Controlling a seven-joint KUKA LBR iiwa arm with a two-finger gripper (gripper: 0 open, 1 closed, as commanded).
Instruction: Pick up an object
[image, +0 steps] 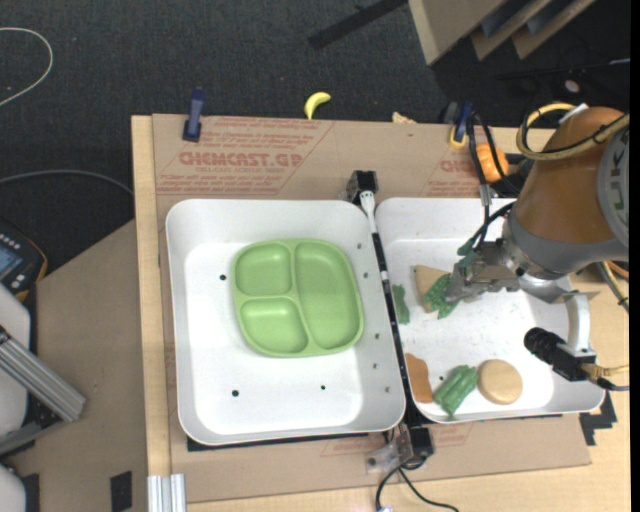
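Note:
My gripper (460, 285) is low over the upper left part of the right bin (470, 215), reaching in from the right under the orange band of the arm. Its tip sits right against a small green leafy piece (438, 297), with a tan wedge (428, 275) just above that piece. I cannot see whether the green piece is held. A narrow green strip (400, 303) lies by the bin's left wall. Along the front of the bin lie a brown piece (418, 378), a green pickle-like piece (456, 388) and a round tan bun (500, 381).
The left bin (195, 330) holds a green divided plate (297, 297). A black part of the arm (552, 352) hangs over the right bin's front right. Cables and clamps sit at the back edge of the bench.

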